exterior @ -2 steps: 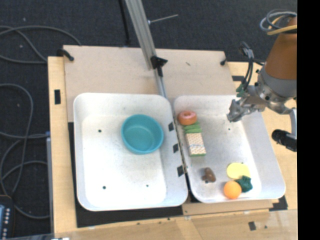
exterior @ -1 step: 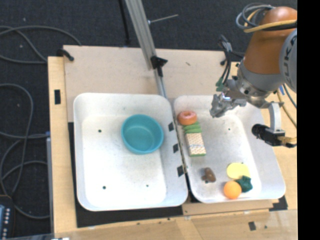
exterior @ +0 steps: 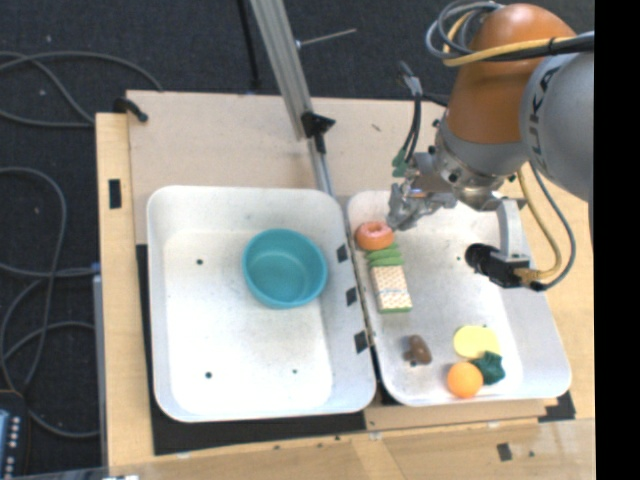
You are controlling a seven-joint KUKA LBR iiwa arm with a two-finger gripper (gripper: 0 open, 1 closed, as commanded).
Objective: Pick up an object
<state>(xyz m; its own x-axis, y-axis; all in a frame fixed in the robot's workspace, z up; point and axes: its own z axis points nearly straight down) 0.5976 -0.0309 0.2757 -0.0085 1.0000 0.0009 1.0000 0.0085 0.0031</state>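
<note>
Gripper (exterior: 405, 208): hovering just up-right of the donut (exterior: 375, 235) (nearest object).
Grip: finger state is proving impossible to tell.

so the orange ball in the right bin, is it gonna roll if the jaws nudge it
Probably, a little. The orange ball looks round and smooth, so a sideways touch could set it rolling. It sits against the green piece and near the bin's front wall, which may stop it quickly. It looks like toy fruit, so likely light, and apt to squirt out of an off-centre pinch.
</note>
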